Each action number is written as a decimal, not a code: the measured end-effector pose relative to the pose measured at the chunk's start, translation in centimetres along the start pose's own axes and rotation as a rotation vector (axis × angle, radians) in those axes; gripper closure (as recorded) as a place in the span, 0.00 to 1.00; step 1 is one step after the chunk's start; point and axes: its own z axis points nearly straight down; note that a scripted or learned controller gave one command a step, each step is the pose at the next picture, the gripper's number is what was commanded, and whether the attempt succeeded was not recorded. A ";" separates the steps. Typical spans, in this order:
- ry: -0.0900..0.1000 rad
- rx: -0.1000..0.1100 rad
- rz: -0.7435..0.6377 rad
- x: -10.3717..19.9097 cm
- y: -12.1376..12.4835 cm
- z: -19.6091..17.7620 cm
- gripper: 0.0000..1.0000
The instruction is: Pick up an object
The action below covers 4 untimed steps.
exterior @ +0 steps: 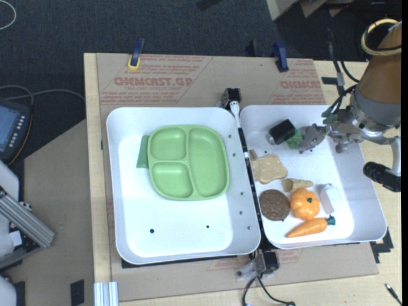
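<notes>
At the right bin's [357,190] upper edge your gripper [312,139] sits just beside the black object [282,131] and something green [293,141], its grip state unreadable.

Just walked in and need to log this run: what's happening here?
A grey arm reaches in from the right over the right bin; its gripper hovers by a small grey object near a black one. Toy foods lie below it. The left bin holds a green divided plate.
</notes>
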 end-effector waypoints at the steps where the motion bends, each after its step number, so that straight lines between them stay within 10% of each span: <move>1: -0.002 -0.013 -0.003 0.0 0.3 -0.7 0.00; 4: -0.001 -0.013 -0.002 1.5 1.2 11.5 0.00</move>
